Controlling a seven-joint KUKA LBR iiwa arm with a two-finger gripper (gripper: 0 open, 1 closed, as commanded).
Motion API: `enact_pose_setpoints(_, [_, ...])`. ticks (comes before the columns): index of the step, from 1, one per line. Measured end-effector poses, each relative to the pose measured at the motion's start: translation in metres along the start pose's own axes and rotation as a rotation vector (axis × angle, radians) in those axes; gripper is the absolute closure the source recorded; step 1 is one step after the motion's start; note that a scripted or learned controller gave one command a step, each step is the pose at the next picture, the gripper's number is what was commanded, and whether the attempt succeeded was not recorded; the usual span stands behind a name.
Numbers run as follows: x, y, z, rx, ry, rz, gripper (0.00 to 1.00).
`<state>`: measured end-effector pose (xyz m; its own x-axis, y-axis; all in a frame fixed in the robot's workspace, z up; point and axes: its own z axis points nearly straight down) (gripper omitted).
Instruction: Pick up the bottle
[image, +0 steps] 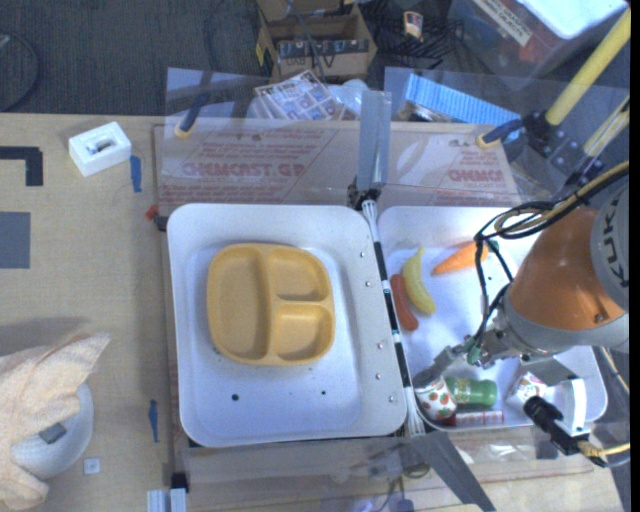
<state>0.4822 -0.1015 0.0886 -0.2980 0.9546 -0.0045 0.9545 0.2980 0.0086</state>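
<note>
The bottle (470, 391) is green with a red-and-white patterned end and lies on its side near the front edge of the right bin (455, 300). My gripper (476, 352) hangs just above and behind the bottle, below the arm's orange band (555, 285). The wrist hides much of the gripper, and I see nothing lifted off the bin floor.
A yellow banana (419, 283), a red sausage (402, 300) and an orange carrot (457, 260) lie at the back of the right bin. A small white packet (528, 387) sits right of the bottle. The left bin (190, 300) holds a yellow divided plate (270, 303).
</note>
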Motion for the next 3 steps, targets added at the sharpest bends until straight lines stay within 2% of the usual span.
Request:
enact_pose_setpoints(1, [-0.034,-0.010,0.001,0.001,0.001,0.486,0.00])
enact_pose_setpoints(2, [0.006,0.002,0.000,0.000,0.000,0.322,0.00])
enact_pose_setpoints(3, [-0.004,-0.002,0.000,0.001,0.002,0.570,0.00])
